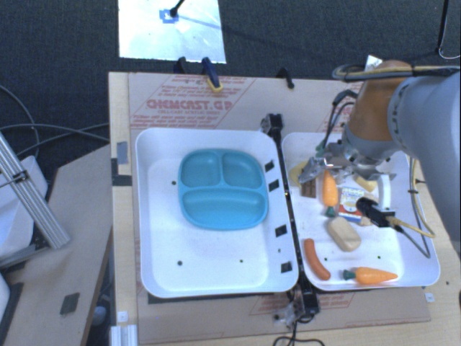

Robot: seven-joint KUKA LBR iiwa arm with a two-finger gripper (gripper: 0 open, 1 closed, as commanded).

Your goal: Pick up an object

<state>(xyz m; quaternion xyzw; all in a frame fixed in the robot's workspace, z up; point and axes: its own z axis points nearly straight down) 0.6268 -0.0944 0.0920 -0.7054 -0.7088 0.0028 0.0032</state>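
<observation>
My gripper [319,170] hangs low over the upper left part of the right bin [418,262]. Directly below it lie an orange cylinder-shaped piece [329,191] and a small brown block [308,189]; I cannot tell whether it touches either. Further toward the front of that bin lie a tan bread-like piece [343,234], a red sausage [315,259] and an orange carrot with a green top [371,274]. A red and white packet [351,201] lies beside the orange piece. The arm hides the bin's far right corner.
The left bin [158,265] holds a blue divided plate [222,189]. A black divider with clips [282,193] runs between the bins. A white curved piece [385,190] and a yellow piece [296,171] also lie in the right bin.
</observation>
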